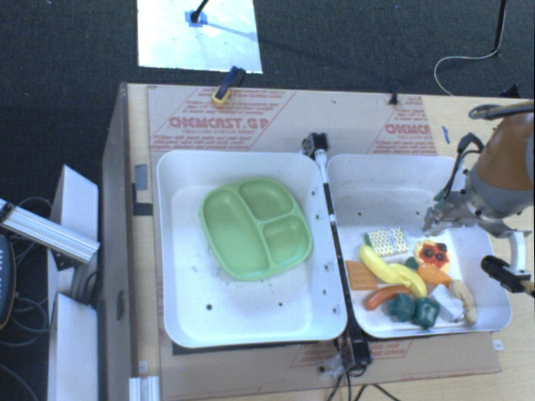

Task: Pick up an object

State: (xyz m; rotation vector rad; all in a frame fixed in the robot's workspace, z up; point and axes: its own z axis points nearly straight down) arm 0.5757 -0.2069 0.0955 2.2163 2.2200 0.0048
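Note:
The right bin holds a heap of toy food in its front half. A yellow banana lies across the middle, with a white dotted block behind it. An orange flat piece and a red sausage lie at the left. Dark green pieces sit at the front, with a beige piece to their right. A yellow piece with red spots and an orange piece lie beneath my gripper. It hangs low over the bin's right side, just behind the heap.
A light green divided plate lies in the left bin. A metal rail runs between the two bins. The grey arm with its orange band comes in over the right bin's far right corner.

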